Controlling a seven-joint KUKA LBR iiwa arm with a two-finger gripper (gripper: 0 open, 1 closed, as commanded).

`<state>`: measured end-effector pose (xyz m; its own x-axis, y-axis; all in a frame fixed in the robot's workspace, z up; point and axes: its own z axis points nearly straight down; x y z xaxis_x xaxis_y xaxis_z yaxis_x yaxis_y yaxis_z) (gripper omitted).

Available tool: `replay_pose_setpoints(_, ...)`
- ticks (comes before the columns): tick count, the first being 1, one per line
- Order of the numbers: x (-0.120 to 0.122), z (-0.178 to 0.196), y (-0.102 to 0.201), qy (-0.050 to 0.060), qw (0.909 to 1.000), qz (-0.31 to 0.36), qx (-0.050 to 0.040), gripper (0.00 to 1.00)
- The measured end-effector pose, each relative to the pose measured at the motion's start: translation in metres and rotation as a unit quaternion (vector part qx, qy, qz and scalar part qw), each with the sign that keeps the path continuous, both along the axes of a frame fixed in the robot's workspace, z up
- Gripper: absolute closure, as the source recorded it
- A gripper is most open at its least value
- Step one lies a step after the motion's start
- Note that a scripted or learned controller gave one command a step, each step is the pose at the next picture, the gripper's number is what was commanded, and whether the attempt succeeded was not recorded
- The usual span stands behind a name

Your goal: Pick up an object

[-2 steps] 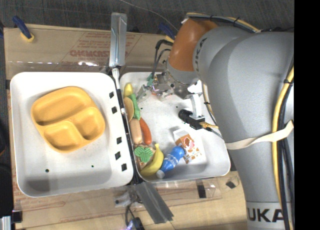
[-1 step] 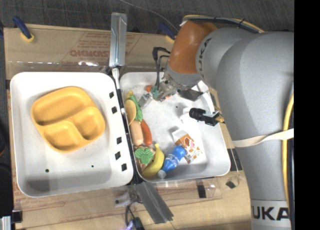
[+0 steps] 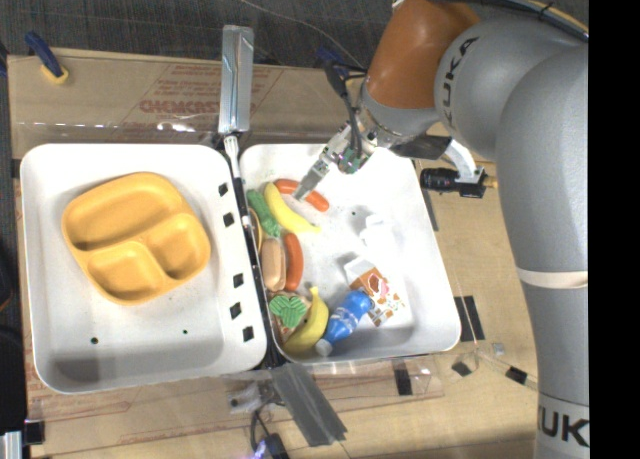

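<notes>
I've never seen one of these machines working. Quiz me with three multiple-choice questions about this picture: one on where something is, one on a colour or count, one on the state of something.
1. Where does the yellow divided tray lie?
A. in the left bin
B. in the right bin
C. on the floor

2. What colour is the band above the arm's wrist?
A. green
B. orange
C. purple

3. How does the blue bottle rest?
A. standing upright
B. hanging from the gripper
C. lying on its side

Answers:
1. A, the tray sits alone in the left bin.
2. B, the orange band wraps the grey arm just above the gripper.
3. C, the bottle lies flat in the right bin beside a banana and a small carton.
</notes>
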<state>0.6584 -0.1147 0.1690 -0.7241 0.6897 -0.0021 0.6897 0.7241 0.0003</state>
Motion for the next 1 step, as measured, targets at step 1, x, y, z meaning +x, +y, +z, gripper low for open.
replay_pose_setpoints(1,-0.0507,-0.0810,0.0100,0.002,0.9890,-0.148,0.0004,0.00)
